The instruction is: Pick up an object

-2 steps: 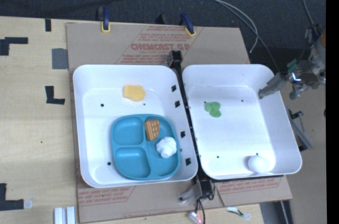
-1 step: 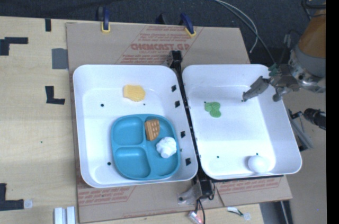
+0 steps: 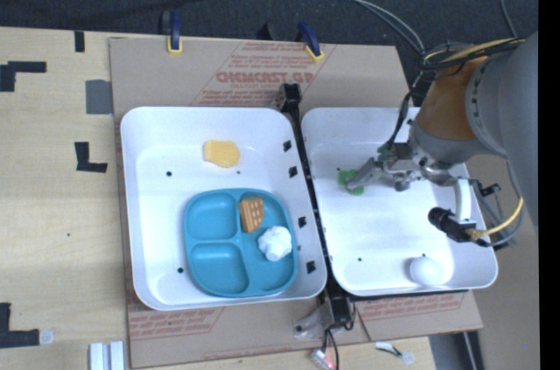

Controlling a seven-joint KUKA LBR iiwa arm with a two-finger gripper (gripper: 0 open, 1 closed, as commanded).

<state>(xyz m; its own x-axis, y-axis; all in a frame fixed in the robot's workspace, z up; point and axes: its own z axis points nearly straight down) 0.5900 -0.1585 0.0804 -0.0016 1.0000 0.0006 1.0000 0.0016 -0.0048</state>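
Arm: the grey arm with an orange band reaches in from the right, over the right shallow white bin (image 3: 385, 268).
Gripper: the two-finger gripper (image 3: 360, 177) sits low at the small green object (image 3: 353, 181); I cannot tell how its grasp stands.
Green object: in the right bin, near its left wall, at the gripper's tip.
White ball (image 3: 429, 270): near the right bin's front edge.
Left white bin (image 3: 149, 211): holds a blue compartment tray (image 3: 210, 259) and a yellow soft piece (image 3: 222, 153) behind it.
Tray: a brown waffle-like piece (image 3: 252, 213) and a white crumpled lump (image 3: 276, 243) lie in its right part.
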